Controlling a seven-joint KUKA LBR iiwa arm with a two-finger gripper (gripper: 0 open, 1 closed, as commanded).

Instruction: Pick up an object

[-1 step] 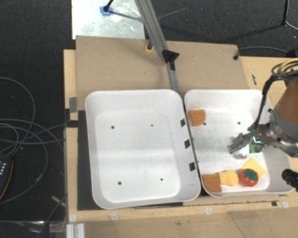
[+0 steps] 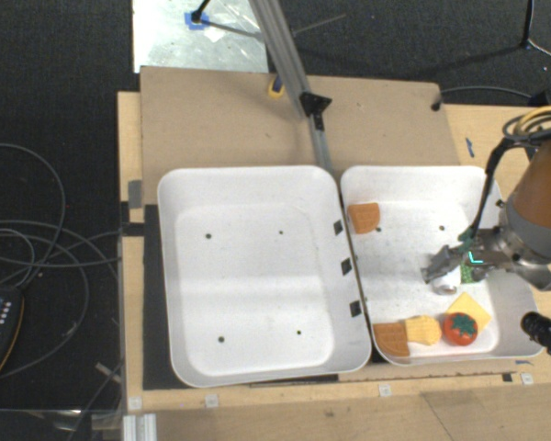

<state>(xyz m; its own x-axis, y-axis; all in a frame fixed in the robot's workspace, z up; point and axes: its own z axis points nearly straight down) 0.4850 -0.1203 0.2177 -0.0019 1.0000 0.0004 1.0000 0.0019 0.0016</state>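
Low in the right bin (image 2: 413, 186), the gripper (image 2: 441, 269) hangs with nothing visibly between its jaws, whose spread I cannot tell, while the tomato (image 2: 459, 330) and cheese (image 2: 471, 308) sit just below-right, near the frame's lower right.

You have four loose objects in the right-hand bin (image 2: 413, 186): a small orange-tan block (image 2: 364, 217) lies flat by itself near the bin's left wall, well apart from the rest. Along the near edge, a darker orange-brown piece (image 2: 392, 339) sits in the near-left corner with a pale yellow piece (image 2: 423, 330) touching its right side. Just right of those, you'll see a round red object with a green patch on top (image 2: 459, 330) resting against a yellow wedge (image 2: 471, 309) that lies just behind it.
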